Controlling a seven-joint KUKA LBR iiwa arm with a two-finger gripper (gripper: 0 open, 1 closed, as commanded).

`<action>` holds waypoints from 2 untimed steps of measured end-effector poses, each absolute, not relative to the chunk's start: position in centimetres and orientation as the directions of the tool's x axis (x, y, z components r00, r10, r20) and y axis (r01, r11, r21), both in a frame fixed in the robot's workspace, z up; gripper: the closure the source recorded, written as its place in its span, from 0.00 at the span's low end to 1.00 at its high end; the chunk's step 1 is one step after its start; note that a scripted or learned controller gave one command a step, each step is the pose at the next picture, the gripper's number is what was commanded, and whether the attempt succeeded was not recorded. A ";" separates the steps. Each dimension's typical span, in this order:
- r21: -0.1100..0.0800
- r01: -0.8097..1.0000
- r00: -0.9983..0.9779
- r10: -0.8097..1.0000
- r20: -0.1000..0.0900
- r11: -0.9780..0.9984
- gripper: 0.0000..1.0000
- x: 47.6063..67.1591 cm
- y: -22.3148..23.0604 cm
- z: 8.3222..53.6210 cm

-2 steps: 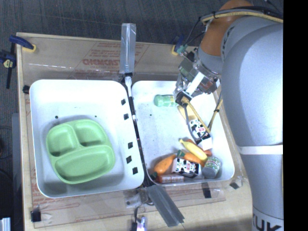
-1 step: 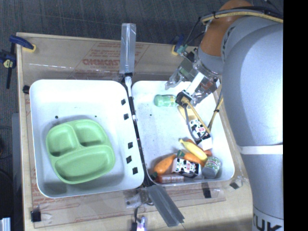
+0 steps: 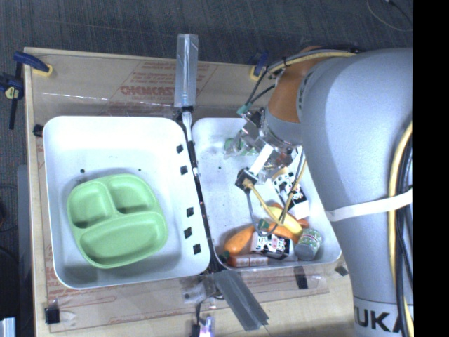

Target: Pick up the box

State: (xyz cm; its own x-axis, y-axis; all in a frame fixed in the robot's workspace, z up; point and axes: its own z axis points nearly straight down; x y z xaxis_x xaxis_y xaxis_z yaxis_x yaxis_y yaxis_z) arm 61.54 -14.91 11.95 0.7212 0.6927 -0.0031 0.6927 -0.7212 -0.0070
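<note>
White, black-printed box (image 3: 272, 244) at near end of right bin (image 3: 217, 184); grip state unclear.

The left bin (image 3: 105, 128) has bare floor across its far half, while a green divided plate (image 3: 116, 220) takes up most of its near half. In the right bin (image 3: 214, 188) a bare strip runs along the left wall. The grey arm (image 3: 351, 153) overhangs that bin's far and right side. An orange piece (image 3: 238, 240), a yellow piece (image 3: 286, 220) and a black-and-white box (image 3: 272, 244) crowd the near end, packed close together.
</note>
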 end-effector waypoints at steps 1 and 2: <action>-0.008 0.303 0.953 0.303 -0.010 -0.953 0.00 63.0 -19.6 10.6; -0.009 0.303 0.953 0.303 -0.010 -0.953 0.00 63.0 -19.7 10.6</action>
